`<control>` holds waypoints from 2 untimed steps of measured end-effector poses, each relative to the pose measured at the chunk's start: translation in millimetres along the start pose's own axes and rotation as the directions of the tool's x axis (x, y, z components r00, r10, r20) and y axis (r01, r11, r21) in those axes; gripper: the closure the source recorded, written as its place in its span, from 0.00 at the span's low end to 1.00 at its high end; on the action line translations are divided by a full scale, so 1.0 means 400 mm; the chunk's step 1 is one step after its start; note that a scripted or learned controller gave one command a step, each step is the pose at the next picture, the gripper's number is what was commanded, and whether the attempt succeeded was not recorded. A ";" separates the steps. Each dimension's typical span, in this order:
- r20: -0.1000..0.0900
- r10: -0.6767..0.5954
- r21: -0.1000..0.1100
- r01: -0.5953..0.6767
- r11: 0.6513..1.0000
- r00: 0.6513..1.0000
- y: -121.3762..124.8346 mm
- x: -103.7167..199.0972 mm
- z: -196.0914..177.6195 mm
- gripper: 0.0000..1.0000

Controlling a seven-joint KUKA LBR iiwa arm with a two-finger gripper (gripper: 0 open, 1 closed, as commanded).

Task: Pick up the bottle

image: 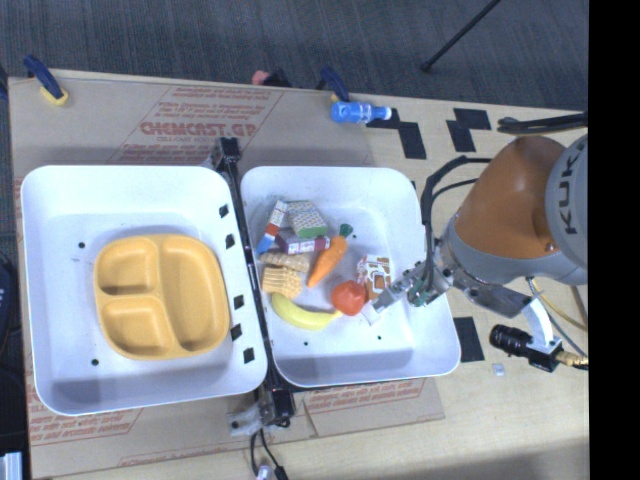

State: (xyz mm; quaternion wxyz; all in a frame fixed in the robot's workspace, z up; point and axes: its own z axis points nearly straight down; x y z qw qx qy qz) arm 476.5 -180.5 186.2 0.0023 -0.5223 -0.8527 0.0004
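gripper (418,290): low at the right bin's (432,336) right wall, just beside the carton (376,273); grip state not discernible.
nearest items: tomato (349,297), banana (300,314), carrot (327,257) to its left.
bottle (358,113): outside the bins, on the bench beyond the right bin's far rim.
direction from gripper: well apart, up-frame and slightly left.
bottle axis: lying flat, long axis left-right, narrow end apparently pointing right.
left bin: yellow tray (160,294), irrelevant.

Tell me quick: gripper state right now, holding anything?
Two-finger gripper: cannot be told; it sits low at the right edge of the right-hand shallow white bin, beside the small printed carton, with nothing visibly between its tips.
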 end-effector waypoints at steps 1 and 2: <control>0.005 -0.431 0.000 0.431 0.902 0.902 -0.035 -0.069 -0.157 1.00; 0.003 -0.389 0.000 0.389 0.921 0.921 0.029 0.056 -0.043 1.00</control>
